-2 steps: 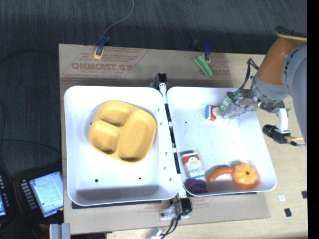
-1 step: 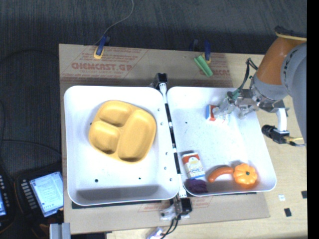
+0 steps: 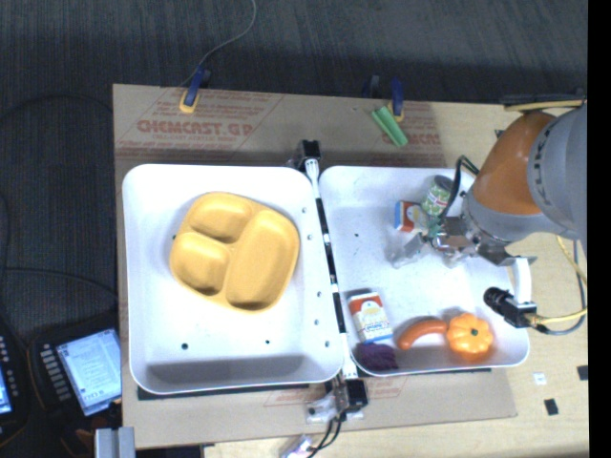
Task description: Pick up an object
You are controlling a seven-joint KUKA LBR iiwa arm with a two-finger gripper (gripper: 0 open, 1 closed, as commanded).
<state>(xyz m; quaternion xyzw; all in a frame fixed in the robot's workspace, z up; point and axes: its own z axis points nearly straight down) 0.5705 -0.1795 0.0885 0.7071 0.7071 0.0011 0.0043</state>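
**Gripper low in the right bin, target uncertain**

Nearest candidates: a small red-and-white packet (image 3: 409,215) and a green-labelled can (image 3: 438,197), touching or nearly so, in the upper part of the right bin (image 3: 358,184). The gripper (image 3: 412,247) sits just below them, pointing left. Two pale fingers (image 3: 401,253) seem slightly spread, with nothing seen between them, though the blur keeps me from being sure.

Risks, as I judge them:
- Packet and can crowd each other; a descent here could catch an edge and shove one into the other rather than seat either between the fingers.
- The can looks round and smooth, so it may roll or squirt out on closing.
- The wrist and its cabling (image 3: 516,299) hang over the bin's right side; a sweep could brush the wall.

Other objects, well apart, along the bin's lower edge: a boxed carton (image 3: 368,315), a purple item (image 3: 379,355), an orange pepper-like piece (image 3: 420,332), a small pumpkin (image 3: 470,336).

Left bin (image 3: 143,256) holds a large yellow moulded lump (image 3: 234,249).

Surface: both bins rest on a cardboard sheet (image 3: 277,122), clipped at its far edge, over dark carpet (image 3: 57,55). A tablet-like screen (image 3: 84,365) lies at lower left.
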